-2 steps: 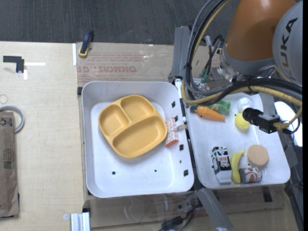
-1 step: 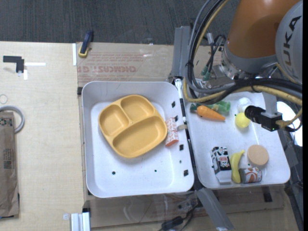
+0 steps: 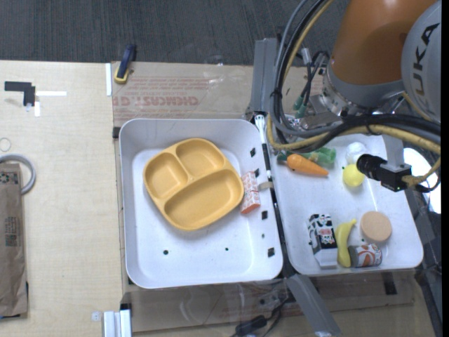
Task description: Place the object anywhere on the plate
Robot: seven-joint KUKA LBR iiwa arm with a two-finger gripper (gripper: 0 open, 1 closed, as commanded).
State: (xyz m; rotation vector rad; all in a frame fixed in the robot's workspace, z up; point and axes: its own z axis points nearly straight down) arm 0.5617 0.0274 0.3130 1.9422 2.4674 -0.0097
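Note:
A yellow plate (image 3: 193, 183) with three compartments lies in the left bin (image 3: 203, 265), with nothing on it. Against its right rim, on the bin floor, rests a small orange-red packet (image 3: 250, 192). The arm, with its orange band (image 3: 379, 27), hangs over the back of the right bin (image 3: 393, 258). My gripper (image 3: 312, 118) sits among cables and hoses above the bin's back left corner, just behind a carrot (image 3: 306, 163). No object shows in its grasp.
The right bin also holds a yellow lemon (image 3: 353, 175), a cow-patterned carton (image 3: 323, 236), a banana (image 3: 344, 241), a can (image 3: 365, 256) and a tan round disc (image 3: 375, 226). A raised divider (image 3: 270, 188) separates the bins. A brown bag (image 3: 12, 237) lies at far left.

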